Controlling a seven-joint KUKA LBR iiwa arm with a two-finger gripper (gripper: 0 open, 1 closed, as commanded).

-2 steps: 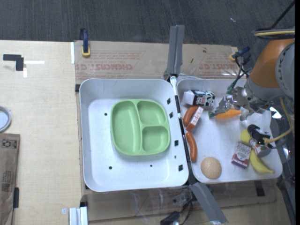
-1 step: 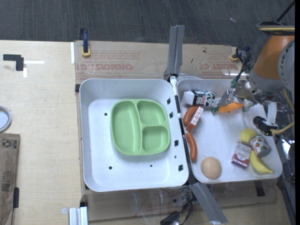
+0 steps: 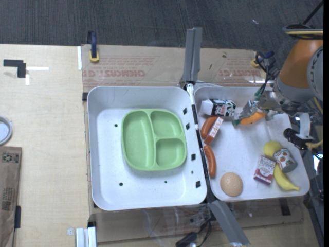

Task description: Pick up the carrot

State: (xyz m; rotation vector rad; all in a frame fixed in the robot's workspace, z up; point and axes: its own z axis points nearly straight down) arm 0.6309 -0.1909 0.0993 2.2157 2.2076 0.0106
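Claw [image 3: 255,108] state not discernible at the carrot [image 3: 249,119] near the right bin's [image 3: 247,161] far edge; confirm pinch across the orange body, clear of the carton [image 3: 218,107], then lift straight up.

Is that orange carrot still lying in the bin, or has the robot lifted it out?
Cannot tell for sure. The carrot is over the right bin, at the tip of the gripper, but the slanted view doesn't show whether it rests on the floor.

floor [image 3: 128,9]: dark grey carpet | bench [image 3: 41,117]: pale wood (cardboard sheet [image 3: 139,68] at back)
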